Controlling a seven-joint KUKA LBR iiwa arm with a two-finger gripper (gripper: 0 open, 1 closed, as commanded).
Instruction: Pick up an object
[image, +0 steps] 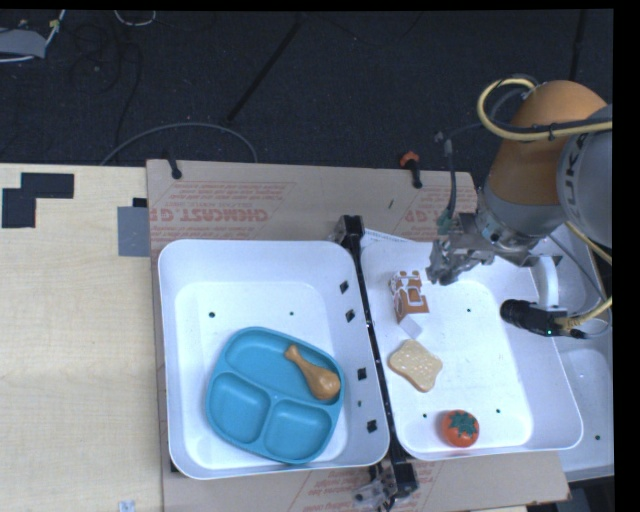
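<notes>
Two shallow white plastic bins sit side by side: low in the frame, the left bin (180, 300) bears a blue three-compartment plastic tray (240, 410) with a tan toy drumstick (314, 373) lying across its upper right part, while the right bin (520, 400) holds a red toy tomato (460, 428) near its lower edge. Above the tomato lies a beige toy bread slice (415, 365), and above that a small brown-and-white block toy (408, 294). Farther up, at the right bin's upper edge, the grey arm's dark two-finger gripper (446, 268) hangs just right of the block toy with nothing visibly between its tips; whether it is spread or closed cannot be told.
</notes>
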